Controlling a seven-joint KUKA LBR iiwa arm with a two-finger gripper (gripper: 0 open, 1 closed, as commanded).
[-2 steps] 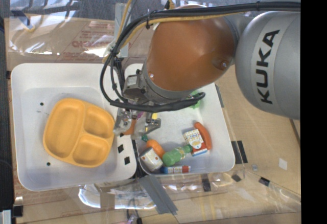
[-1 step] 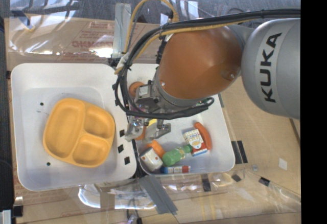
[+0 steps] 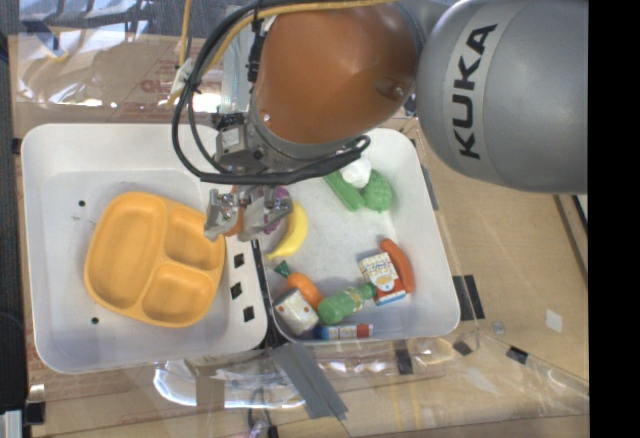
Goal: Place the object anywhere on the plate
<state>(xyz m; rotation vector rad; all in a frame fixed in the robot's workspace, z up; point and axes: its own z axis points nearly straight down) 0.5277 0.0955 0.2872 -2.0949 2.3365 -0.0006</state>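
The gripper point(image 3: 243, 214) hangs over the bins' shared rim, its grip unclear, beside the yellow plate point(image 3: 150, 256) and banana point(image 3: 290, 234).

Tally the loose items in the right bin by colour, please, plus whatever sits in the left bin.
Yellow: 1, banana
Green: 2, by the far wall and near the front
Orange: 2, carrot, sausage-like piece
Printed cartons: 2
Left bin: 1, yellow plate
Total: 8
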